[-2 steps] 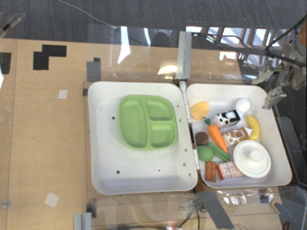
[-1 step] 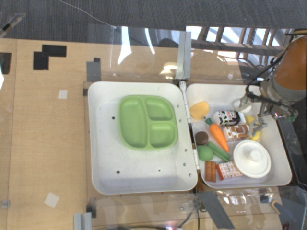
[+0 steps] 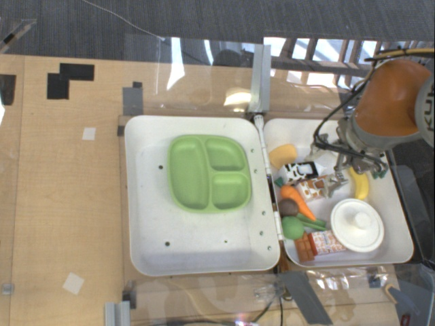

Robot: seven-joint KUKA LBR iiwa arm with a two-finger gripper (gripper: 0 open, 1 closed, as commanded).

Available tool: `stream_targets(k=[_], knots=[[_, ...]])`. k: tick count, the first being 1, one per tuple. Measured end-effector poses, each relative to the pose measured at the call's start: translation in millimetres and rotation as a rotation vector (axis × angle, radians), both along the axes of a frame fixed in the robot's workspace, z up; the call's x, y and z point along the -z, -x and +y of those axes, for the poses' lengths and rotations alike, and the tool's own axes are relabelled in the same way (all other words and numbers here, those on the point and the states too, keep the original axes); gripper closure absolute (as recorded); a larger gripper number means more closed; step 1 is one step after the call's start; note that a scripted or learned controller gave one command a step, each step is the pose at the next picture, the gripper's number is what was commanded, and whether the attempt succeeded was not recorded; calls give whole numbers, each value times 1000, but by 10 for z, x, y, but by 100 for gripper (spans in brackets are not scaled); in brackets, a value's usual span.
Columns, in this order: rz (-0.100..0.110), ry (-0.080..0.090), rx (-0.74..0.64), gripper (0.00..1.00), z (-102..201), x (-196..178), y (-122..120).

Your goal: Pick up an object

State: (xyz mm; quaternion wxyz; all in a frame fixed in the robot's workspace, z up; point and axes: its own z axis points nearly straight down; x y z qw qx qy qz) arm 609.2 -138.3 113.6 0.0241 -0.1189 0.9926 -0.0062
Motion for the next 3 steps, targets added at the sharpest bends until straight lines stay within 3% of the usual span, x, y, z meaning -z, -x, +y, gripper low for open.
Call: stream_targets(k=[1, 2, 3], knots=[[31, 0, 147, 0, 354, 37, -675], [13, -2, 175, 0, 301, 24, -612], [11, -4, 172, 0, 310, 22, -590]])
